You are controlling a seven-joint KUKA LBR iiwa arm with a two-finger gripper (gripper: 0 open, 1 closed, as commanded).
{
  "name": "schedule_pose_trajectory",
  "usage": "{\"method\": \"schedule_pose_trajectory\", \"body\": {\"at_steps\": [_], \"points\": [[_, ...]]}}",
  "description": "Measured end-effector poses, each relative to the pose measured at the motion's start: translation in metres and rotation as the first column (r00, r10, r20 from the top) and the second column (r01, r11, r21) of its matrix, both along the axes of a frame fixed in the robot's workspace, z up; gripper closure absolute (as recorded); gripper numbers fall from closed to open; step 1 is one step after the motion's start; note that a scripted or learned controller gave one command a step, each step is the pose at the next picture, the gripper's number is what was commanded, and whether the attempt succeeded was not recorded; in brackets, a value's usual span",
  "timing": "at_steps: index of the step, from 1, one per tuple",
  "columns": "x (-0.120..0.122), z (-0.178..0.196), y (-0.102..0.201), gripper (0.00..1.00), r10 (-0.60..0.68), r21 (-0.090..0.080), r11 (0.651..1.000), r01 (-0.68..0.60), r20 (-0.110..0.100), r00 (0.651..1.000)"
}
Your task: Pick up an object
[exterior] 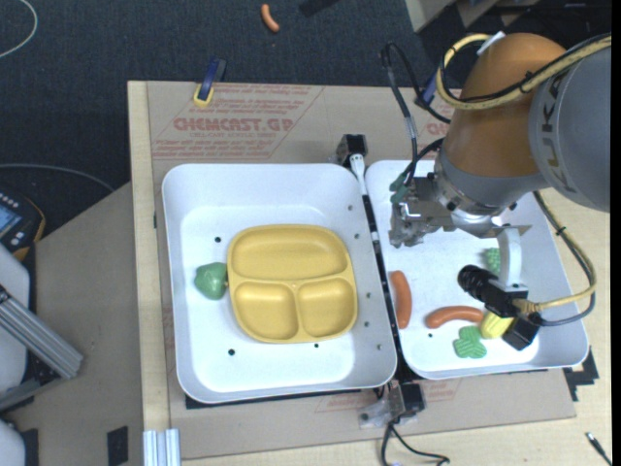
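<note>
My gripper (406, 229) hangs over the upper left part of the right bin (551, 349), below the orange wrist band. In that bin an orange sausage-shaped piece (399, 297) lies just below the gripper, near the bin's left wall. A second orange piece (453, 316) lies to its right. A green toy (470, 343) and a yellow piece (495, 325) sit near the front wall. A pale green piece (493, 258) shows partly behind the arm. Nothing can be seen held in the gripper.
The left bin (184, 202) holds a yellow divided plate (291, 282) and a green lump (210, 280) beside it on the left. A small orange piece (270, 16) lies on the dark floor beyond the bench. The arm covers the right bin's back.
</note>
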State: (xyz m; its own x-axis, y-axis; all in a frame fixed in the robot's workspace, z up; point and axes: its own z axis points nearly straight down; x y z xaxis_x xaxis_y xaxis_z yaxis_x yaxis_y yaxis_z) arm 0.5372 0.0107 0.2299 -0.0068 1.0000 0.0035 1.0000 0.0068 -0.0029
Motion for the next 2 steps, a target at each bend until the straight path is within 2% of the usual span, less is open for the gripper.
{"method": "schedule_pose_trajectory", "body": {"at_steps": [1, 2], "points": [[-0.022, 0.001, 0.039, 1.00, -0.002, -0.001, 1.000, 0.002, -0.001, 1.000], [-0.030, -0.015, 0.043, 1.00, -0.007, -0.003, 1.000, 0.007, -0.002, 1.000]]}}
